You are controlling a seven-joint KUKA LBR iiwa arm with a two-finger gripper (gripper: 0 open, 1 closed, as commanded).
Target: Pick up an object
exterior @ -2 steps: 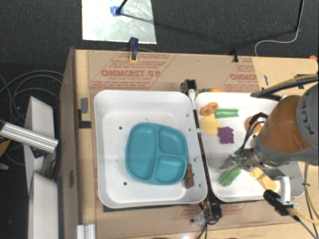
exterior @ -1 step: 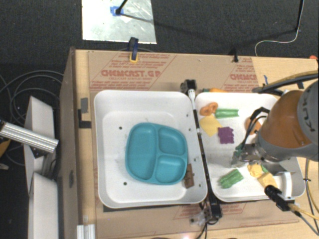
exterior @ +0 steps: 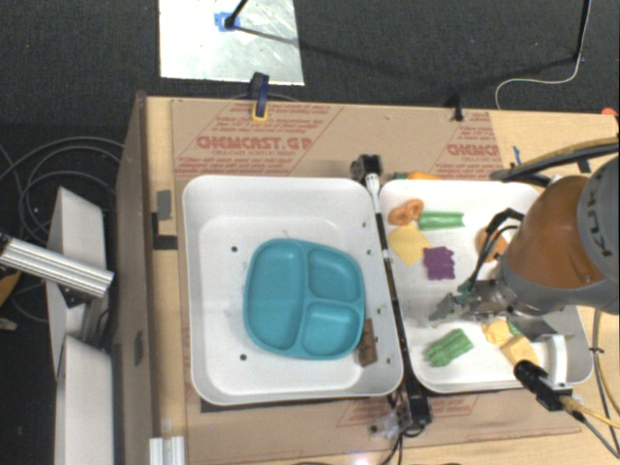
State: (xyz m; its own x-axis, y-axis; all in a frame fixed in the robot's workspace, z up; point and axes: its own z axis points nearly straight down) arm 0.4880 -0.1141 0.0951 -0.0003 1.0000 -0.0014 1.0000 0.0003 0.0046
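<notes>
Green block (exterior: 449, 346) just below tool (exterior: 451, 307)

One fixed overhead camera, looking down at a slant

You look from above at the left bin (exterior: 291, 289), which sits near the frame's middle; the right bin (exterior: 465, 260) lies just beside it, toward the side where the arm (exterior: 562, 250) reaches in. The camera stands far enough back that cardboard (exterior: 291, 139) beyond the left bin and dark carpet (exterior: 68, 56) past that also fit in your frame.
</notes>
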